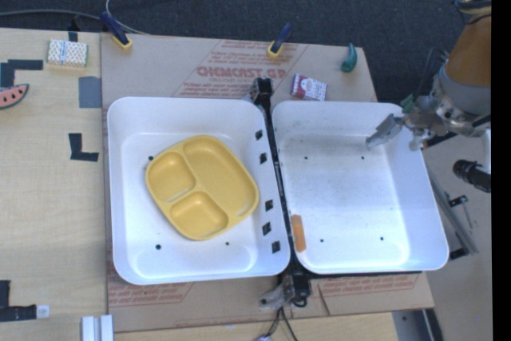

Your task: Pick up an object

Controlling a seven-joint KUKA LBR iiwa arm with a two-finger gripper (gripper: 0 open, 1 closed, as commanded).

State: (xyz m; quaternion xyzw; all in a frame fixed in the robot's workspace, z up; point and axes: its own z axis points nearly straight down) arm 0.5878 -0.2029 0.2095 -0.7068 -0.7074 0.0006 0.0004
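Nothing is being lifted yet; the whole pick is waiting to be done. Nearest the camera, a small orange piece is lying at the right bin's near-left edge, and a yellow divided plate is sitting in the left bin. Farther back, the gripper is hovering over the right bin's far-right corner, well apart from both; its grip state I cannot tell.

Yellow tray with 3 compartments, lying flat and upright, turned at a slant, in the left white bin
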